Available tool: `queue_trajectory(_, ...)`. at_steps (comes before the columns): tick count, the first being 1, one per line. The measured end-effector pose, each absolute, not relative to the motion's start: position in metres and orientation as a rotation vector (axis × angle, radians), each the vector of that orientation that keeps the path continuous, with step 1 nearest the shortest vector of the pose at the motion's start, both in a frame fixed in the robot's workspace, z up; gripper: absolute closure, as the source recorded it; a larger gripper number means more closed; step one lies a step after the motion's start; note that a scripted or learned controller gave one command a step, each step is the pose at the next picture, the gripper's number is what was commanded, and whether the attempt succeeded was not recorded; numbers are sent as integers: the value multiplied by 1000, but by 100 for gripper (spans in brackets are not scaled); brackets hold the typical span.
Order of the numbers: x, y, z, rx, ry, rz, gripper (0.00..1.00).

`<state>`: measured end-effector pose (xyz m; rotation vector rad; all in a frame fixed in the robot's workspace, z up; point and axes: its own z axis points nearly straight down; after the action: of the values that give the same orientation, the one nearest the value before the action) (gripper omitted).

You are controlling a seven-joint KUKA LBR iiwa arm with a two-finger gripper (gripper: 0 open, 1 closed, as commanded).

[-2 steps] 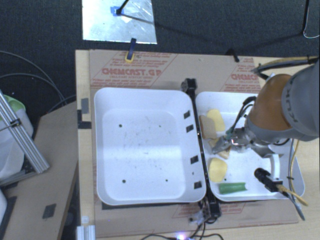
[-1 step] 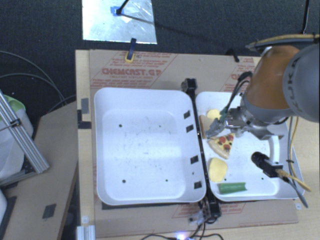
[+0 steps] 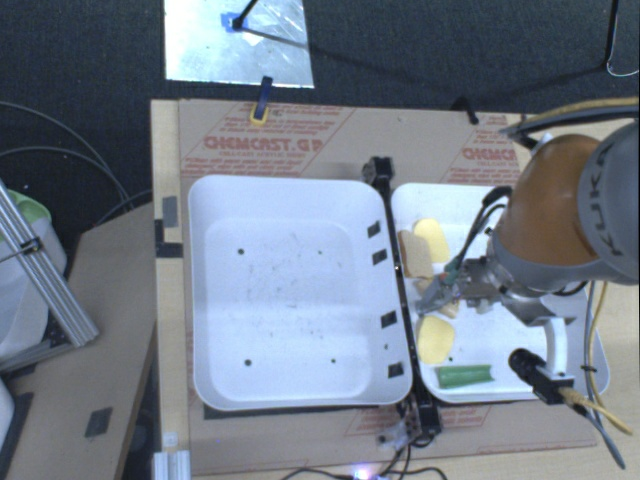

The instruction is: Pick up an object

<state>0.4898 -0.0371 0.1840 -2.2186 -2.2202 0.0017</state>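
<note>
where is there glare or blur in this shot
Camera view: the metal sheet on the dark floor throws back a bright patch; the left bin is evenly lit, with soft shadow along its walls; the hand over the right bin looks slightly smeared, its fingers hard to make out; the green object stays sharp.

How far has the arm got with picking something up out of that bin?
Done so far: the arm has reached over the right bin, with its gripper low among the yellow pieces. In hand: nothing that I can see, since its tip is too cluttered to make out. Left: the grab and the lift. The yellow round piece and the green block lie on the bin floor.
</note>
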Motion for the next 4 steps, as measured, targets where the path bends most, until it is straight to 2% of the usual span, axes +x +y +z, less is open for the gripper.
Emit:
queue_trajectory(1,493,-37,195,-2219,-2227,-5,100)
queue_trajectory(2,514,23,184,-2209,-2233,-5,100)
queue_trajectory(3,487,35,301,-2218,-2234,-16,100)
queue_trajectory(4,488,15,363,-2222,-2231,-11,100)
